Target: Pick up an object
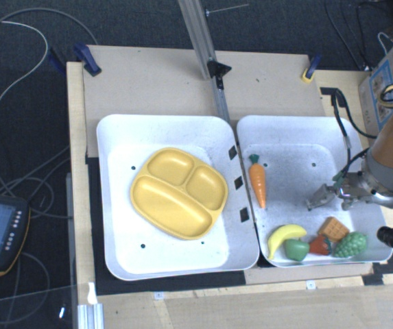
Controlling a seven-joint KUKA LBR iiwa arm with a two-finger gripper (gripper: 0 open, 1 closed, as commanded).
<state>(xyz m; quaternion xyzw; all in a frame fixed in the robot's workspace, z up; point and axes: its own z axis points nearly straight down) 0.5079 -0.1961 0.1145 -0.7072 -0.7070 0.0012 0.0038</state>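
My arm (pixel 391 149) enters from the right edge of the frame, orange band visible at mid-height. My claw (pixel 322 199) sits low over the right bin (pixel 285 132), in that bin's right half, pointing toward frame left. Fingers (pixel 316 201) are grey and small at this slant; I cannot tell whether they are spread or closed. Nothing visible between them.

Right bin contents, candidates for pickup:
- Carrot (pixel 257 181), orange with green top, lying along the bin's left wall, top end toward the upper frame. Well apart from my claw.
- Banana (pixel 283 236), yellow, curved, at lower centre of the bin.
- Green apple (pixel 295 249), touching the banana's lower right side.
- Red item (pixel 319 245), small, just right of the apple; kind unclear.
- Brown cracker-like square (pixel 333 228), just below my claw, tilted.
- Green bumpy item (pixel 350 244), like grapes or broccoli, in the lower right corner.
The last five form one cluster along the bin's lower edge.

Left bin (pixel 114 184): yellow divided plate (pixel 177 192), three compartments, lying flat at centre.

Bench (pixel 148 81): blue clamp (pixel 86 59) at upper left corner, another clamp (pixel 311 67) at upper right. A metal pole (pixel 199 29) runs from top centre down to the gap between the bins.
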